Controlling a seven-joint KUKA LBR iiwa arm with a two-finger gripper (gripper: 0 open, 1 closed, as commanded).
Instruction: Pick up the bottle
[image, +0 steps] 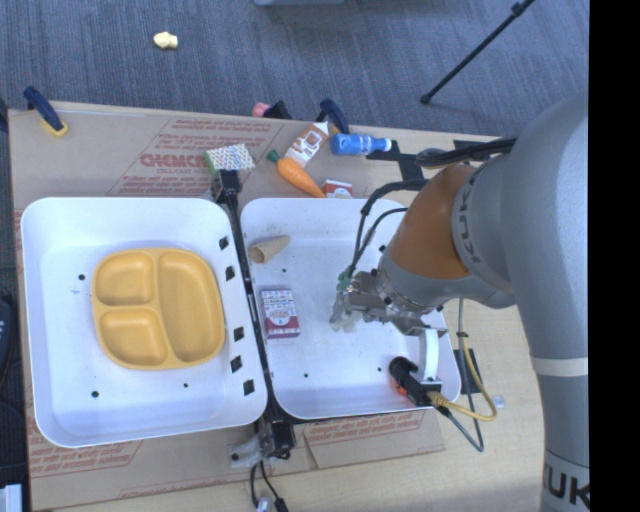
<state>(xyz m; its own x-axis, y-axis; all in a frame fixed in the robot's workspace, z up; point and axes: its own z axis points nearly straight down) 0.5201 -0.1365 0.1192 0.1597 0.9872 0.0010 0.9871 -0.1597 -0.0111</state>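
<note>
My gripper (346, 306) hangs low over the middle of the right bin (300, 395), under the arm's orange band. No bottle can be made out beneath it. Outside the bins, on the cardboard behind the right bin, lie a blue bottle (356, 145) and a white bottle with an orange label (306, 143). Both are well clear of the gripper.
In the right bin lie a tan cone (267, 247) near the back left and a red and white packet (279, 311) left of the gripper. A yellow divided plate (158, 306) sits in the left bin (45, 330). A toy carrot (299, 178) lies behind the right bin.
</note>
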